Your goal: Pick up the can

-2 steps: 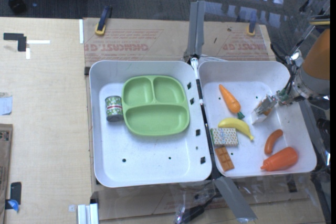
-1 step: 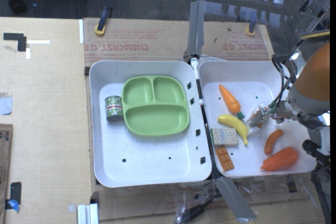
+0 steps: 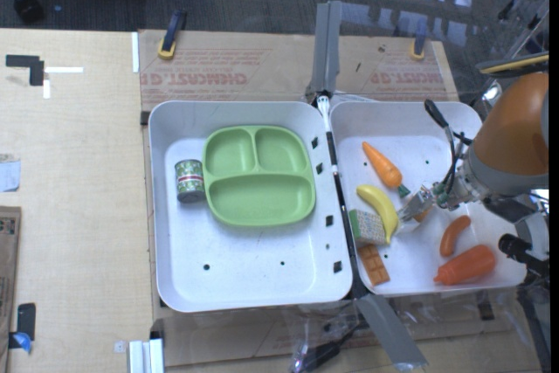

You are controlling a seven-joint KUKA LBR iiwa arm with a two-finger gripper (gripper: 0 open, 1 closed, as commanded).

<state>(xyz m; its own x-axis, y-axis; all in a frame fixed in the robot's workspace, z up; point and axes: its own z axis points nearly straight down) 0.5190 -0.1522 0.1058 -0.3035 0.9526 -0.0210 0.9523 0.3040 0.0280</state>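
The can (image 3: 189,181) lies in the left bin (image 3: 175,275), close to that bin's left wall and touching or just beside the left edge of a green divided plate (image 3: 259,176) with 3 compartments. It carries a green patterned label and appears to lie on its side, one end toward the camera's near edge. The arm (image 3: 517,140) reaches in from the right over the right bin (image 3: 410,131), well apart from the can. Its gripper (image 3: 417,207) sits low in the right bin, just right of a yellow banana (image 3: 379,209) and below a small carrot (image 3: 383,165). The tool is small and partly blurred at this angle, so whether the claw is parted or closed cannot be told, and nothing can be confirmed between its tips. Other contents of the right bin: a yellow-green sponge-like block (image 3: 369,227) against the banana's lower end, an orange waffle-textured piece (image 3: 374,265) near the front left corner, a red-orange sausage-shaped item (image 3: 453,235) right of the gripper, and a larger orange carrot (image 3: 465,265) along the front right. Both bins stand side by side, their inner walls touching.
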